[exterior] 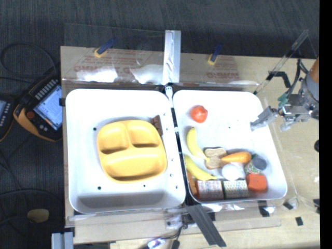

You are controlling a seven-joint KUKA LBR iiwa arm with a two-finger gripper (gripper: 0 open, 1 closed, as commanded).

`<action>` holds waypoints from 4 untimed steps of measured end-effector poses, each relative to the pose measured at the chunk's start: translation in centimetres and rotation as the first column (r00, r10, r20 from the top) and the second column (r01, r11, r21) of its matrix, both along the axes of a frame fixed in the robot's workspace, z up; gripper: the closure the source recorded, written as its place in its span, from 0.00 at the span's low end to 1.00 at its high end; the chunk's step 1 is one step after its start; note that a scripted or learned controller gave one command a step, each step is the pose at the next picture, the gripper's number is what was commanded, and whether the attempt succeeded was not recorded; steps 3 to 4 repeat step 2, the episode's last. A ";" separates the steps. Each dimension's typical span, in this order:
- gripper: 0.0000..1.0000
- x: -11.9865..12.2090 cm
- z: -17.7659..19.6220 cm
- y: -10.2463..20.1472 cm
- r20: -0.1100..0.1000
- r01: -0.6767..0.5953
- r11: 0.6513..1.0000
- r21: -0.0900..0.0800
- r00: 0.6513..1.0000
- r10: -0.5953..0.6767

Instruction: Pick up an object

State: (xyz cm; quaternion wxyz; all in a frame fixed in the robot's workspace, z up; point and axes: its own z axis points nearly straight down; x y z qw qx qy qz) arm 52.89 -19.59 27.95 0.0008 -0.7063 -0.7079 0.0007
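Note:
The right bin (pixel 228 100) holds a red tomato (pixel 198 113) near its back left. Two bananas (pixel 193 141) (pixel 198 168) lie along its left side. At the front sit a piece of bread (pixel 214 153), a carrot (pixel 236 157), a white egg (pixel 232 171), a red-orange block (pixel 256 182), a grey-green round piece (pixel 257 164) and two patterned boxes (pixel 207 189) (pixel 235 189). My gripper (pixel 272 118) hangs over the bin's right rim, well right of the tomato and above the carrot in the picture, with nothing visibly held.
The left bin (pixel 83 118) carries a yellow divided plate (pixel 132 149) and a small brown item (pixel 157 123) by the divider. A clear plastic sheet (pixel 155 66) with clips lies behind the bins. A handheld pendant (pixel 44 108) rests left of the bench.

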 end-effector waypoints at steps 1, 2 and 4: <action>0.00 1.3 -8.4 -2.8 0.000 0.020 1.000 -0.001 1.000 -0.020; 0.00 9.0 -5.3 2.2 0.002 -0.236 0.972 -0.002 0.972 0.236; 0.00 9.0 -5.3 2.2 0.002 -0.236 0.972 -0.002 0.972 0.236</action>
